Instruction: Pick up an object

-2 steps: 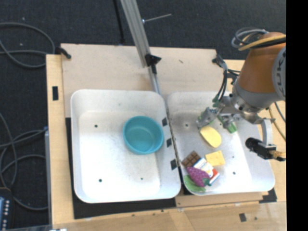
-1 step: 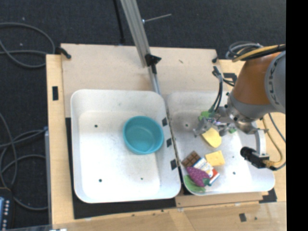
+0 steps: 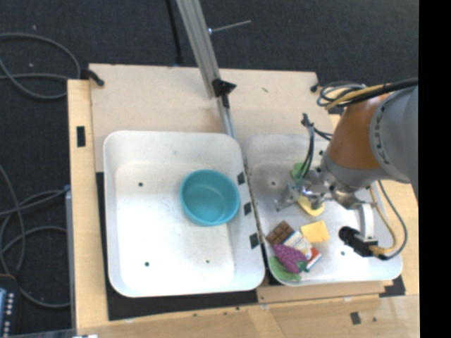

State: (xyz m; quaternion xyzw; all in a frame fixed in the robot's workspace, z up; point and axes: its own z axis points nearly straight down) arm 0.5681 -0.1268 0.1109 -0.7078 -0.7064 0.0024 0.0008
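Note:
My gripper (image 3: 301, 193) is low in the right bin (image 3: 268, 153), near its middle, below the orange-banded wrist (image 3: 356, 143). A small yellow object (image 3: 311, 205) lies right under it, partly hidden by it. Just in front lie a yellow block (image 3: 315, 232), a brown chocolate-like bar (image 3: 280, 232), a purple object (image 3: 287, 256), a red and white item (image 3: 311, 260) and a green piece (image 3: 280, 270). A green object (image 3: 303, 167) peeks out behind the gripper. A blue bowl (image 3: 209, 197) sits upright in the left bin (image 3: 141, 259).
A slanted metal pole (image 3: 201, 41) rises from the bench behind the two bins. Black cable (image 3: 366, 245) loops off the arm over the right bin's right side. The wooden bench (image 3: 155, 97) surrounds both bins.

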